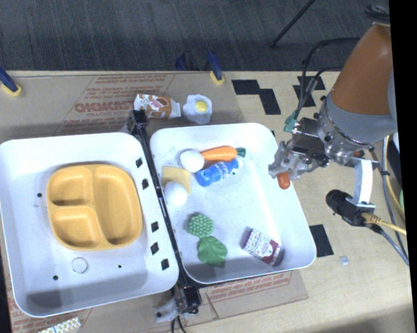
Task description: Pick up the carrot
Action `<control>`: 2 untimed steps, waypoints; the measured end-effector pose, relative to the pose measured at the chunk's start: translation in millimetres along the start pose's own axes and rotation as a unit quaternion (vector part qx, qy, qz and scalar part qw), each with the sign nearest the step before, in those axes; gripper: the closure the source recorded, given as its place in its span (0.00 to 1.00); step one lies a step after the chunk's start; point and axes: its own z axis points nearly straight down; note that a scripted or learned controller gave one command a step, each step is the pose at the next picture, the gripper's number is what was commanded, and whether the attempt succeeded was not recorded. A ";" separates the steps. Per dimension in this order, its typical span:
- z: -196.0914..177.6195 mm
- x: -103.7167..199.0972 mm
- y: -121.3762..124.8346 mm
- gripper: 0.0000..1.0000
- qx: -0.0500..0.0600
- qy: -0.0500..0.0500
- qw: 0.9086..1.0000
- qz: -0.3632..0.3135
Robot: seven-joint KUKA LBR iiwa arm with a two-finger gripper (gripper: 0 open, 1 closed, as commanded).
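Note:
The carrot (pixel 218 153) is orange with a green tip. It lies flat near the back of the right bin (pixel 292 220), between a white egg (pixel 191 159) and the bin's right wall, just above a blue bottle (pixel 216 172). My gripper (pixel 282 172) hangs over the right rim of that bin, to the right of the carrot and a little nearer the front. It is well apart from the carrot, with nothing seen in its grasp. The grey wrist and orange band (pixel 363 71) rise behind it to the right.
The right bin also holds a yellow banana piece (pixel 173 176), a white ball (pixel 175 194), two green items (pixel 198 224) (pixel 212 250) and a red packet (pixel 261 245). A yellow divided plate (pixel 95 205) sits in the left bin (pixel 24 284). A small carton (pixel 153 105) stands behind the bins.

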 end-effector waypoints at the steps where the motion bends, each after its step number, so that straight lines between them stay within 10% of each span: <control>1: 141.5 40.5 -41.6 1.00 0.003 0.000 0.986 0.168; 2: -5.6 -20.5 -17.7 1.00 0.000 0.000 0.990 0.144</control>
